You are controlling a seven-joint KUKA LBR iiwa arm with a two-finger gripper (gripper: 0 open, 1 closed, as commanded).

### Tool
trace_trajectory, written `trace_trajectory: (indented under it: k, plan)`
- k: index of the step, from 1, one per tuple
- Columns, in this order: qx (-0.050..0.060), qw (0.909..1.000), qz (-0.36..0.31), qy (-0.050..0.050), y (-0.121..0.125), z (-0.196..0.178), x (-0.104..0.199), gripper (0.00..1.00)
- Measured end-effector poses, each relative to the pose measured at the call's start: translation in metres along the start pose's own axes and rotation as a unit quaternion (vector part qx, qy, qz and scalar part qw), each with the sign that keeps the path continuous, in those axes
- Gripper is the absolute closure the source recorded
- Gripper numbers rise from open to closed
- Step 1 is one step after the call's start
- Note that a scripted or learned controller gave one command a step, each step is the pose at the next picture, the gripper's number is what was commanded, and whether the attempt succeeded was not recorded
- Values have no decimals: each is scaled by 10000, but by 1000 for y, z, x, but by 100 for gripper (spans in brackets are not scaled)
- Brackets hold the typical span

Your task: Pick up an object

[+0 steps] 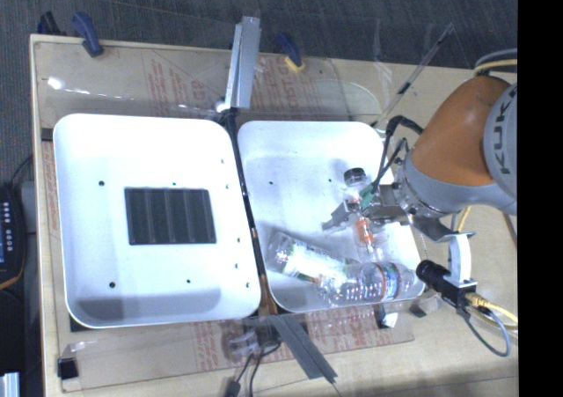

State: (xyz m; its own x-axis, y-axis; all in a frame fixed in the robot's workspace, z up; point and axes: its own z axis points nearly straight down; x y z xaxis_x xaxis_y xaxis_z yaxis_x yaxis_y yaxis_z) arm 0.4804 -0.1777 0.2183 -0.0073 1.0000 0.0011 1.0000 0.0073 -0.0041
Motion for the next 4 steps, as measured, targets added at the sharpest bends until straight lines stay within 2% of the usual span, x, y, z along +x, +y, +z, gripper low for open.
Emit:
trace_trajectory:
  k: [1,3,4]
  plan:
    - [1,9996,-288,-1,50,67,-33,0]
    - [-1,9996,-287,-4,50,67,-33,0]
    - [4,9995,-308,-6,51,57,-32,100]
